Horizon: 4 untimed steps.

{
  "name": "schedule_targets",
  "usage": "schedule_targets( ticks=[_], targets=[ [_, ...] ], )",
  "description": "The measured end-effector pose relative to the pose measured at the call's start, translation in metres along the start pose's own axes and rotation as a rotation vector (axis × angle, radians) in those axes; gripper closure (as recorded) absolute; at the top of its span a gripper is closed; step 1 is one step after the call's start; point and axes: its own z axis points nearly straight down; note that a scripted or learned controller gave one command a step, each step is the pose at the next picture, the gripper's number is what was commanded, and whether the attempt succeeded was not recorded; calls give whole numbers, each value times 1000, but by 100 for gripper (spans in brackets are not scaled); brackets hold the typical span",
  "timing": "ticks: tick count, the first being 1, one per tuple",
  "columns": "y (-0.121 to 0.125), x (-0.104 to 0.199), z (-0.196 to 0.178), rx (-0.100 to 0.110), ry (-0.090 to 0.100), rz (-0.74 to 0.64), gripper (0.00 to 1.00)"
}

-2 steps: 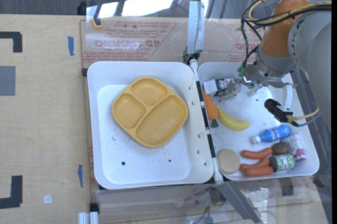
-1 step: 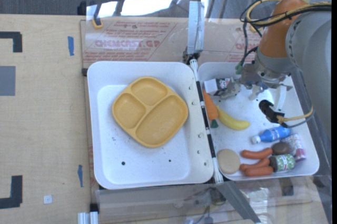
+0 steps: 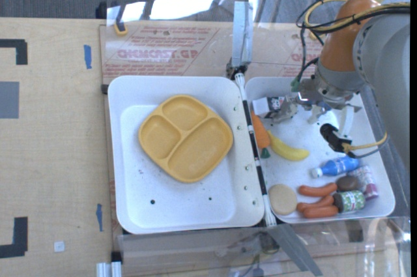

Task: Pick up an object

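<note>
Looking down at a slant on my bench, I am seeing two shallow white bins lying side by side. Nearest me in the right bin (image 3: 384,204), along its front edge, a round tan cookie-like disc (image 3: 283,199) is sitting beside two orange-red sausages (image 3: 316,199), with a small green-labelled bottle (image 3: 350,201) just to their right. Slightly farther back, a blue-labelled bottle (image 3: 336,167) is lying on its side. Beyond that, a yellow banana (image 3: 287,149) and an orange carrot (image 3: 260,131) are lying against the bin's left wall, touching each other. In the left bin (image 3: 130,197), a yellow three-compartment plate (image 3: 186,137) is sitting near the middle. Toward the right bin's back, my gripper (image 3: 287,110) is hanging low over the bin floor, just behind the carrot and banana, its orange band and grey arm reaching in from the right. I cannot tell how the jaws are standing, as the dark tip is blurring into clutter there. Farther still, a printed cardboard sheet (image 3: 163,51) is lying behind the bins.
</note>
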Motion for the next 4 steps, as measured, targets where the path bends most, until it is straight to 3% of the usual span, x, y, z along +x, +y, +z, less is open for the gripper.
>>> schedule_targets(
  ticks=[2, 3, 4],
  targets=[
    [0, -1, 0, 2, 5, 17, 0],
    [-89, 17, 4, -64, 9, -17, 0],
    [-13, -5, 1, -38, 15, 118, 0]
  ],
)
